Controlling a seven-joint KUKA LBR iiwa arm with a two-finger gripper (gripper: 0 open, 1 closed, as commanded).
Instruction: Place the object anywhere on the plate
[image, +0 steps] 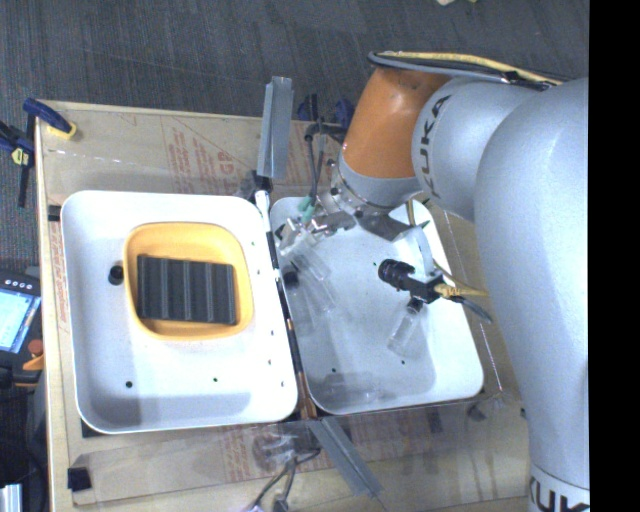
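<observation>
Lying left of the hand (305, 228), grip unclear, yellow plate (190, 277) with dark block (187, 290).

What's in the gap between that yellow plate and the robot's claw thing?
From above, the left bin's white floor and right wall, then the right bin's left wall, separate the yellow plate from the gripper.
</observation>
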